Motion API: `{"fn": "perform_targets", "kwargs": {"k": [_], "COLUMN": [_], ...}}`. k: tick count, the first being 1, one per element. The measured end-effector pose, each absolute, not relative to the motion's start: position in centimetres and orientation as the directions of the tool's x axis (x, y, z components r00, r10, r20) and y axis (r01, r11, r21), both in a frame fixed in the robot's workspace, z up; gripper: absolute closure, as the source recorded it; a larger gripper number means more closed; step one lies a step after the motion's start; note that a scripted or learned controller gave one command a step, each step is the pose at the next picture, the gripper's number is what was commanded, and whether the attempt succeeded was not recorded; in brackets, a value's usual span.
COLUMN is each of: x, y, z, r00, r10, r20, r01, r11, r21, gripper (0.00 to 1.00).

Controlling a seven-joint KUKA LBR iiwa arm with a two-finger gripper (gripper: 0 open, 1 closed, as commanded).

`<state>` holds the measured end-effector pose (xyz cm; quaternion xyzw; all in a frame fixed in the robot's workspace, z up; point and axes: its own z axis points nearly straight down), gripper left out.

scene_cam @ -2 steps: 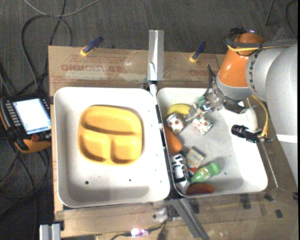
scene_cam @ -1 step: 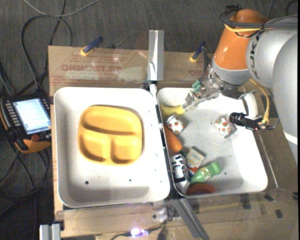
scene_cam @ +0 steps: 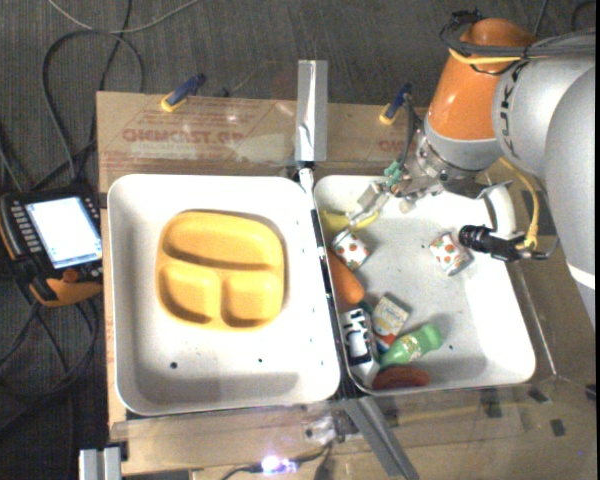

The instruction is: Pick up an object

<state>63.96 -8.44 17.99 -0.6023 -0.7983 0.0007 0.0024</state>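
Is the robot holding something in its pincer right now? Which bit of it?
It cannot be told. The pincer hangs over the right white bin's far left corner, just above a small white cube with orange dots, but its tips are too blurry to judge.

Arm (scene_cam: 525, 88) reaching in from right, wrist bent down-left, hand (scene_cam: 405, 180) low.

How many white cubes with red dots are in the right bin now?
2: one dotted cube near the bin's left wall below the gripper, another mid-bin toward the right. Clutter could hide more.

Left bin (scene_cam: 130, 368): yellow tray (scene_cam: 222, 268)
Right bin (scene_cam: 500, 338): dotted cubes (scene_cam: 450, 254), green bottle (scene_cam: 412, 345)
Gripper (scene_cam: 398, 180): over right bin's top edge
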Motion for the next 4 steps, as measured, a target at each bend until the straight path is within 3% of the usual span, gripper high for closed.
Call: {"fn": "perform_targets", "kwargs": {"k": [1,2,3,4], "x": [64.3,64.3,60.7,60.6], "y": [-9.4,-10.9,-10.6,-11.8], "z": [19.0,9.3,8.9,8.9], "r00": [-0.283,-0.322,-0.414,-0.579], "r10": [0.959,0.947,0.91,0.815], "r20": [0.004,0.0,-0.013,-0.008], "r01": [0.959,0.947,0.91,0.815], "r11": [0.283,0.322,0.414,0.579], "r21": [-0.004,-0.003,0.013,0.008], "gripper": [0.0,0.0,0.0,0.0]}}
